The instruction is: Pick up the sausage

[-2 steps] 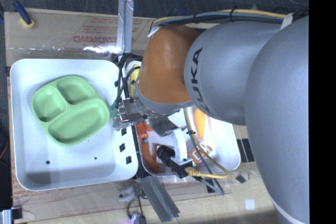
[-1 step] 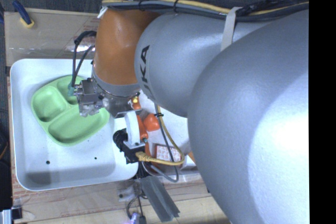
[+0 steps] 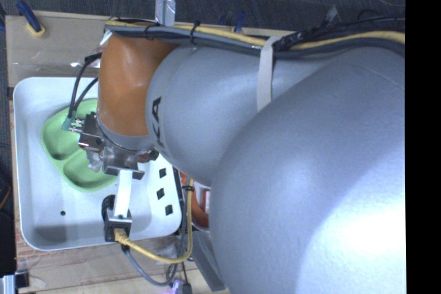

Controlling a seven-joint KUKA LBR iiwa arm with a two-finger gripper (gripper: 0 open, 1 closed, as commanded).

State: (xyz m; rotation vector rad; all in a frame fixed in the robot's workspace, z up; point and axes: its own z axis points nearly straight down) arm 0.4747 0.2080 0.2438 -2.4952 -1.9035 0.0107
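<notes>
Peeking from under arm [image 3: 289, 169]: sausage [image 3: 200, 208], apart from gripper [image 3: 96, 160].

One grey arm [image 3: 289, 148] with one orange band [image 3: 127, 82] is recorded. One white bin [image 3: 34, 148] is counted in plain sight, the second being largely covered by the arm. One green item [image 3: 65, 141] is noted inside that bin, and one blue clamp [image 3: 29, 16] at the bench corner.

A: Arm [image 3: 275, 148] covers the right bin entirely, plus the left bin's [image 3: 34, 148] right side.
B: Green thing [image 3: 69, 148] half hidden too. Claw fingers: can't tell.
</notes>
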